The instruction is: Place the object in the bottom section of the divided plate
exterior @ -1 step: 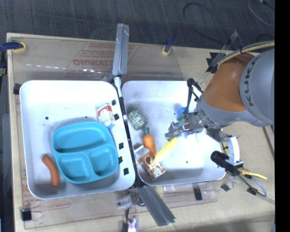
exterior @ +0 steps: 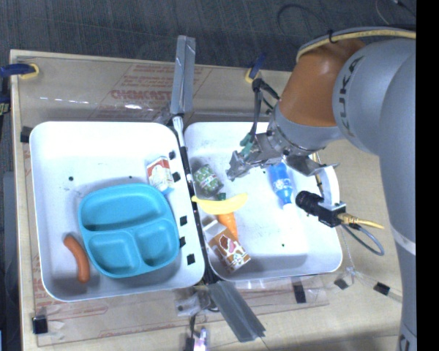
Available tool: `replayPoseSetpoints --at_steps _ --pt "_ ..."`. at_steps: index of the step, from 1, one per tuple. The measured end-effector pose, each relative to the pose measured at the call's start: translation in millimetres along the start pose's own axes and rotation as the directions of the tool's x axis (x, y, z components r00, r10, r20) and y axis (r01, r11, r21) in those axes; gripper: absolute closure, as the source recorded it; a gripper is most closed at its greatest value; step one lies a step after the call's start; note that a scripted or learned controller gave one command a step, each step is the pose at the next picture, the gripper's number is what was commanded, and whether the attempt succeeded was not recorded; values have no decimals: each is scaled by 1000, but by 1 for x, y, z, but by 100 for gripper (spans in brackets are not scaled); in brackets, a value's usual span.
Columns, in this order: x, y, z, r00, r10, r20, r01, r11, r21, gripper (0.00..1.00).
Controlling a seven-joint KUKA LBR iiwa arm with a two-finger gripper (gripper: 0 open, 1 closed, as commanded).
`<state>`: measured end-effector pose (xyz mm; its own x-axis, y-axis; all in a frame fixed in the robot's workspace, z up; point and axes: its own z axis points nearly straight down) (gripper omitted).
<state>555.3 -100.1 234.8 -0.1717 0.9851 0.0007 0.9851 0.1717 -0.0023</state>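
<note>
Arm (exterior: 351, 86): grey with an orange band, entering from the right and bending down over the right bin.

Tabletop (exterior: 95, 79): light surface carrying two shallow white bins side by side, with a grey divider bar running between them.

Left bin (exterior: 51, 145): contains the blue divided plate (exterior: 128, 229), lying flat toward the bin's lower middle. All three plate sections appear bare. A sausage (exterior: 78, 258) lies on the bin floor just beside the plate's lower-left edge, outside the plate. A small red-and-white carton (exterior: 159, 172) stands near the plate's upper-right corner, against the bin wall.

Right bin (exterior: 307, 251): contains a blue bottle (exterior: 281, 184) lying below the wrist, a banana (exterior: 219, 204) near the divider, a carrot (exterior: 230, 225) touching the banana's underside, a brown patterned packet (exterior: 231, 251) below the carrot, and a green crumpled packet (exterior: 207, 179) above the banana.

Claw (exterior: 238, 168): positioned low over the upper part of the right bin, between the green packet and the blue bottle. Whether it is released or clenched cannot be determined; nothing is seen between its tips.
</note>
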Motion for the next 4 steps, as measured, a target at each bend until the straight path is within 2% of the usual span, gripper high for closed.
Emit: replayPoseSetpoints --at_steps 1,2,3,4 --pt "74 -8 -32 996 -89 1 89 996 -1 100" --pt "152 -53 -19 951 311 1 -311 951 4 100" --pt "201 -46 31 763 646 2 -646 763 5 100" --pt "210 -18 17 824 566 1 -566 824 2 100"
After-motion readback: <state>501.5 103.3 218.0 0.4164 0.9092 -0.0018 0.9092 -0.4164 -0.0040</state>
